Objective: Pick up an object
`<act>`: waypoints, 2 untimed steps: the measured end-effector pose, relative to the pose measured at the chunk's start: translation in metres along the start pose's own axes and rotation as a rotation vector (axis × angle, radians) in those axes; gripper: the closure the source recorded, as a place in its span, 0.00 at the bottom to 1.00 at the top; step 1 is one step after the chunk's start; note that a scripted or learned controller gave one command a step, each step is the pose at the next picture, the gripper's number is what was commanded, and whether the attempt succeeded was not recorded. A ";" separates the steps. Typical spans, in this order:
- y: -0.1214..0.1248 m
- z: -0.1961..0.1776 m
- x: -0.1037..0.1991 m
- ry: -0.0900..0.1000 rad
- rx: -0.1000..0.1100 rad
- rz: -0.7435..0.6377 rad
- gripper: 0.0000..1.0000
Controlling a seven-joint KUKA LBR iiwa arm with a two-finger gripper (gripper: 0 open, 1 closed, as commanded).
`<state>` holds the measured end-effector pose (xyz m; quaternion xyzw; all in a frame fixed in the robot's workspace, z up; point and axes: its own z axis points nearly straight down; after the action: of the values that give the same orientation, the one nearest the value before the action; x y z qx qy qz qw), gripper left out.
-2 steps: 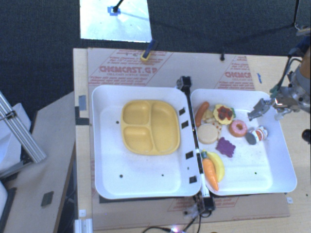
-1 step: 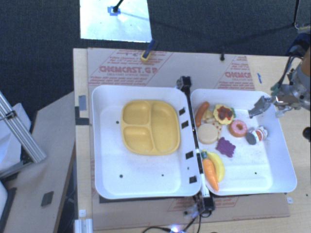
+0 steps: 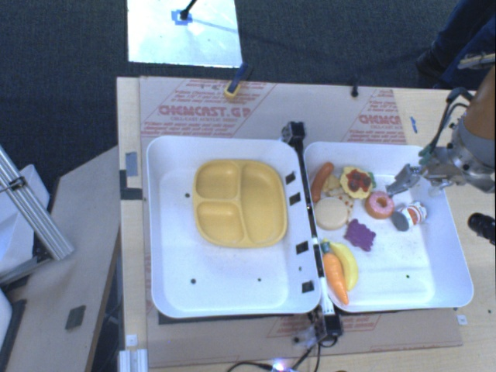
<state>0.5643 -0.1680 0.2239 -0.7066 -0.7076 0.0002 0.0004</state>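
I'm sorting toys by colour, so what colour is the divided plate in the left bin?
Yellow: the divided plate shows clearly in the camera view.

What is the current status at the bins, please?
Gripper over right bin, nothing seen held. Donut close below-left of it. Carrot and banana at bin's near-left corner. Yellow plate in left bin.

We see a pale wooden bench (image 3: pixel 132 231) topped with a protective sheet printed in red lettering (image 3: pixel 203 111). Two shallow white bins rest on that sheet side by side, touching along a black clipped seam: the left bin (image 3: pixel 225 285) and the right bin (image 3: pixel 418 281). At the far edge, a small yellow-and-blue object (image 3: pixel 235 87) lies on the sheet, and a small black piece (image 3: pixel 355 91) sits to its right.
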 end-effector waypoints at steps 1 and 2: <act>-0.002 0.044 -0.006 0.000 0.001 0.001 0.00; 0.001 0.097 0.003 -0.002 -0.005 -0.002 0.00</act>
<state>0.5657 -0.1649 0.1267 -0.7060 -0.7082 -0.0009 -0.0021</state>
